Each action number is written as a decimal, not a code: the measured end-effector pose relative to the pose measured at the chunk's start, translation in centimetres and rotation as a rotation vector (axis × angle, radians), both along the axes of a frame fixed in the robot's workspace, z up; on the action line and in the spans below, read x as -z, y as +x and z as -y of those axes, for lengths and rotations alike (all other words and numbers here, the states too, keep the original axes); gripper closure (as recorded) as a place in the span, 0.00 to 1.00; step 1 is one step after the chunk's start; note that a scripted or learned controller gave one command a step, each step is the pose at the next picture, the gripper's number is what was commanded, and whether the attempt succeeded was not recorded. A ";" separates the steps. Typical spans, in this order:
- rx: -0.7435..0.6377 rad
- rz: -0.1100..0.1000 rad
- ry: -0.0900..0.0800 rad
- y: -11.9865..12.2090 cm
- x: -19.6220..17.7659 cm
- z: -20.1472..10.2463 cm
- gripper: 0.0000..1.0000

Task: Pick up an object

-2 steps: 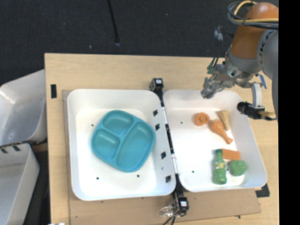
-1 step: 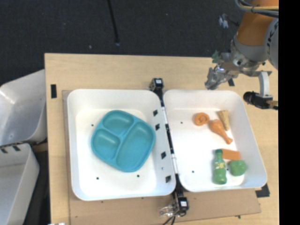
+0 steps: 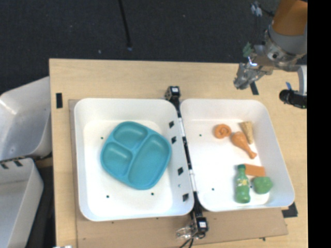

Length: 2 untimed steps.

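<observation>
Toy chicken drumstick (image 3: 243, 142), right bin (image 3: 207, 190): I'd descend centred from upper right; gripper (image 3: 244, 80) state I cannot tell.

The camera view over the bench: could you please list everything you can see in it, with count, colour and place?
bins: 2, white, side by side on the bench
divided plate: 1, blue, left bin
toy bottle: 1, green, right bin, near corner
green toy: 1, beside the bottle
orange block: 1, above the green toy
toy drumstick: 1, orange-tan, right bin
orange coil: 1, left of the drumstick
tan wedge: 1, by the drumstick
arm: 1, grey and orange, upper right
gripper: 1, above the bench beyond the right bin
</observation>
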<state>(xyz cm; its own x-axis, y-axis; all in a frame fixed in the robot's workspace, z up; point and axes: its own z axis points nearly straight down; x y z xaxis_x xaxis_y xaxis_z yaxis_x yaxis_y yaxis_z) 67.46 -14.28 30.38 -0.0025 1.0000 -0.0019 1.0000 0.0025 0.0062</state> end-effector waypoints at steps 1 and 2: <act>-0.001 -0.005 0.001 -1.1 0.1 -4.6 1.00; -0.001 -0.006 0.001 -3.1 0.8 -8.3 1.00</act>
<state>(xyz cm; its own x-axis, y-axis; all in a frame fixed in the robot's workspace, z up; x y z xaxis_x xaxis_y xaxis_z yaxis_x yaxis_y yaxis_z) 64.39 -6.02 29.60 -0.0039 1.0000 -0.0010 1.0000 0.0039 -0.0002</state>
